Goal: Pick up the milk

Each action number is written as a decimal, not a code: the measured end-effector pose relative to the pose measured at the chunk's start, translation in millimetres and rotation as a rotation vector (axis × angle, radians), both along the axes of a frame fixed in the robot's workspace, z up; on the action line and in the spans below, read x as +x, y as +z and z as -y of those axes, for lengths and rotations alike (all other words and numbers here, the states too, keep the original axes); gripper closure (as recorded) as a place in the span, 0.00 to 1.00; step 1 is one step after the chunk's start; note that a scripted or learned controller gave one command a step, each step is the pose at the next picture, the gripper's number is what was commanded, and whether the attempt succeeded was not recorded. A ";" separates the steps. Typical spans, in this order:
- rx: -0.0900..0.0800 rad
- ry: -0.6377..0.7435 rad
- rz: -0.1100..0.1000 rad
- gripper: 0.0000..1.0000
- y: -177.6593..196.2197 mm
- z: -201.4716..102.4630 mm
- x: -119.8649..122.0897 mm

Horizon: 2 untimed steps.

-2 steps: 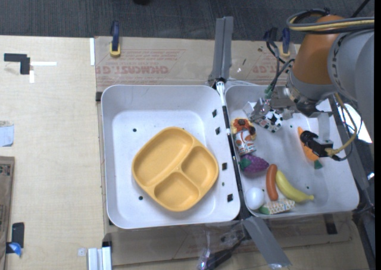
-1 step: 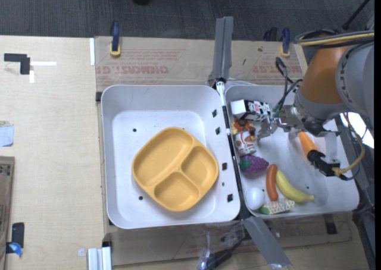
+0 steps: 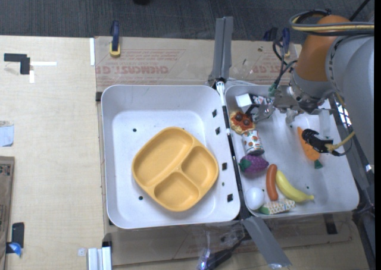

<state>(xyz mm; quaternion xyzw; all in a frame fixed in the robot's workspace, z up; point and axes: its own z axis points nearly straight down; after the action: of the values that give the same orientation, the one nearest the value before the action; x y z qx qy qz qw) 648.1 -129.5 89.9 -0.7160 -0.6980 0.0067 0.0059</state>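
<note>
A bench seen from above at a slant carries two shallow white bins set side by side. The left bin [image 3: 113, 162] holds a yellow divided plate [image 3: 174, 169] with three sections, lying near its middle. The right bin [image 3: 342, 170] holds a scatter of small toy foods. Along its left wall, from back to front, lie a pizza slice [image 3: 241, 122], a small can [image 3: 252, 142] tipped on its side, a purple bunch of grapes [image 3: 253, 165] and a white egg [image 3: 254, 197]. Toward the front sit a red hot dog [image 3: 271, 182], a yellow banana [image 3: 292, 187] just beside it, and a pale corn cob [image 3: 278, 206] against the front wall. An orange carrot [image 3: 309, 147] lies near the right side. At the bin's back left corner rests a small white carton, probably the milk [image 3: 243, 100], though it is partly hidden and hard to make out. The grey arm with its orange band [image 3: 318, 43] reaches in from the right, and the gripper [image 3: 264, 110] hangs low just beside that carton. Its dark fingers blur together here, so I cannot tell how wide the jaws stand.
</note>
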 end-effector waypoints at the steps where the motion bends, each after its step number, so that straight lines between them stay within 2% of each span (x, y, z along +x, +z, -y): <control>1: 0.000 0.139 0.019 0.00 72.0 51.9 11.0; 2: 0.002 0.205 0.017 0.00 60.9 5.9 10.9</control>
<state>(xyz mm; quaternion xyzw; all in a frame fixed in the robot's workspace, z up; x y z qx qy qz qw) 659.0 -135.4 150.8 -0.6409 -0.7676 0.0006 0.0000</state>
